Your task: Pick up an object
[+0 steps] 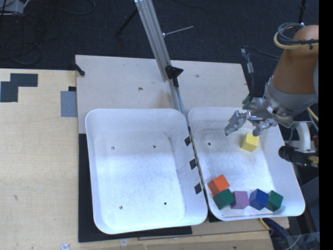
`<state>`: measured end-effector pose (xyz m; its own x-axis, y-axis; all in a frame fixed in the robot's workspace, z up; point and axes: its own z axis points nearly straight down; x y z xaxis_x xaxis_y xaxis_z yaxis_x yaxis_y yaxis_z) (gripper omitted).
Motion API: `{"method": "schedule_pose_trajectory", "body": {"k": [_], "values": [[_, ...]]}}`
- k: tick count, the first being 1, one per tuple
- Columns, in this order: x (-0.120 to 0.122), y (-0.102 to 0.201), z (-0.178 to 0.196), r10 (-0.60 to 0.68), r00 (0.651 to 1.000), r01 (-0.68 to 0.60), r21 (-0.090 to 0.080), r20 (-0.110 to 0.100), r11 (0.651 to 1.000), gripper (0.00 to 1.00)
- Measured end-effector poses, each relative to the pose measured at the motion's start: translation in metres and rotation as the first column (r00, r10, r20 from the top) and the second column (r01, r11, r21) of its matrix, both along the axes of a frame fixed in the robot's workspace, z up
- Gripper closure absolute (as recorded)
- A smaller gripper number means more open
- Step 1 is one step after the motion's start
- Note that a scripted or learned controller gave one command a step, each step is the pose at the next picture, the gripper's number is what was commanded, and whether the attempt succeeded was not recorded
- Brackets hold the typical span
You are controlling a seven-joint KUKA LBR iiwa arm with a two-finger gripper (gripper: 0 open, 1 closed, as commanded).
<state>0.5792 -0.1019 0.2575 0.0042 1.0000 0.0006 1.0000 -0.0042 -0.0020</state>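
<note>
My gripper (247,126) hangs over the upper part of the right bin (208,120), fingers spread open with nothing between them. A yellow cube (250,142) lies just below and right of the fingertips, apart from them. Along the right bin's front edge sit an orange cube (218,183), a dark green cube (224,198), a purple cube (240,199), a blue cube (258,199) and a green cube (274,200), packed close together.
The left bin (99,120) lies beside the right one, split from it by a ridge with black clips (193,163). A slanted aluminium bar (156,40) rises behind the bins. The arm's orange and grey body (294,77) overhangs the right bin's right rim.
</note>
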Motion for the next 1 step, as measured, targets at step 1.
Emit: {"method": "schedule_pose_trajectory", "body": {"k": [1], "values": [[0.0051,-0.0808,0.0048,-0.002,1.0,0.002,-0.004,0.002,1.0,0.0]]}}
